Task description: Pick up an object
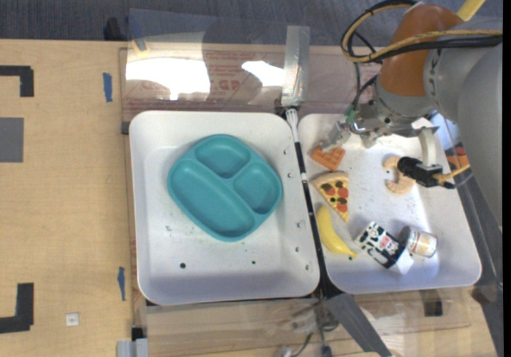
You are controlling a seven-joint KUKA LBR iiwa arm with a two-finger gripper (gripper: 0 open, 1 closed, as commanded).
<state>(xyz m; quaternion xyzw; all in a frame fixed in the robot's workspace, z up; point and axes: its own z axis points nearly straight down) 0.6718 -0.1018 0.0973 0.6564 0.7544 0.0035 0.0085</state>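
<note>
Can (421, 244) lying nearest, beside banana (334, 234) in right bin (459, 267); pincer (357, 125) hovering over bin's far edge, near orange wedge (327, 157); grip state unclear; plate (225, 186) sitting in left bin (152, 267).

Two bins side by side.
I see a divided plate (226, 185) in the left bin (152, 251); toy food (pizza slice (334, 193), banana (333, 236)) in the right bin (455, 267).

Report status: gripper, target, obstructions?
Gripper low over right bin, beside orange wedge. Nothing visibly held. Pizza slice, banana close by.
</note>
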